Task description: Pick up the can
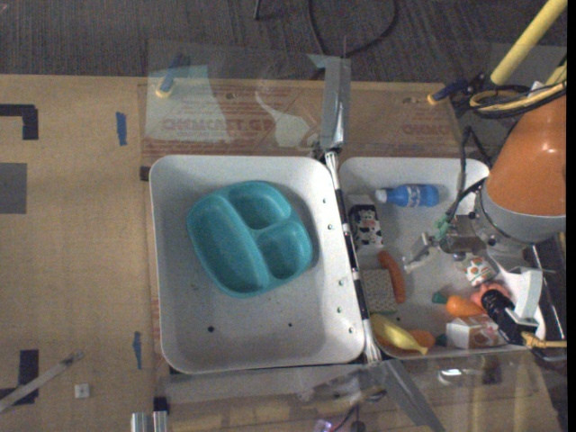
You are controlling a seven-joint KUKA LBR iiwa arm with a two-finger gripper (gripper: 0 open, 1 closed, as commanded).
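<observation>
The can (pixel 476 269), small with a white and red label, lies in the right bin (pixel 423 171) near its right side. It is partly tucked under the arm's wrist. My gripper (pixel 430 245) hangs over the middle of that bin, just left of the can, with its fingers spread and nothing between them. The grey arm with its orange band (pixel 533 169) covers the bin's right edge.
Around the gripper in the right bin lie a blue bottle (pixel 409 195), a black-and-white carton (pixel 364 226), a sausage (pixel 392 275), a banana (pixel 400 335), a carrot (pixel 463 305) and a white box (pixel 470 333). The left bin (pixel 180 331) holds a teal divided plate (pixel 250 237).
</observation>
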